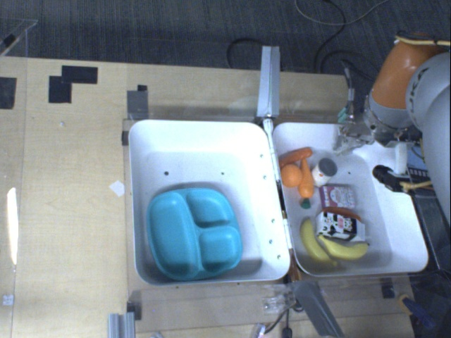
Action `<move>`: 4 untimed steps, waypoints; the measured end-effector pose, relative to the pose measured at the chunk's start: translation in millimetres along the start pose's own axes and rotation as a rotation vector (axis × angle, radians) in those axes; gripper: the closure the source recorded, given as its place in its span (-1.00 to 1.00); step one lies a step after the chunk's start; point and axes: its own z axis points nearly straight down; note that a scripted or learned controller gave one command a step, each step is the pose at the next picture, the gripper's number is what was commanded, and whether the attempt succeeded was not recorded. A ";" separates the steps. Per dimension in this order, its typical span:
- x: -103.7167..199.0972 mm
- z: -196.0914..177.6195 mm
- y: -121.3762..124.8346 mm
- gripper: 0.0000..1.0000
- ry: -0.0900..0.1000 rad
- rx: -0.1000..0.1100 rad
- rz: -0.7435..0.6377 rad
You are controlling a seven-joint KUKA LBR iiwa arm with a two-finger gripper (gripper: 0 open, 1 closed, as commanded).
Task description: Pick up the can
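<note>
The can is small, with a grey round top and a white and red side. It stands in the back half of the right bin, just right of an orange. My gripper hangs over the bin's back edge, up and to the right of the can and apart from it. Nothing shows in its grasp.
The right bin also holds a carrot, a dark red packet, a black and white carton and bananas. A blue divided tray lies in the left bin. A metal divider stands behind the bins.
</note>
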 end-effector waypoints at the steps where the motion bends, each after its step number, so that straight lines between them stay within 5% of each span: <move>1: 0.2 0.1 0.0 -1.00 0.000 0.000 -0.001; 2: 0.9 -12.9 2.5 1.00 -0.001 -0.007 -0.004; 3: 7.5 -48.6 -12.5 1.00 0.002 0.007 -0.024; 4: 7.5 -48.5 -12.5 -1.00 0.002 0.007 -0.024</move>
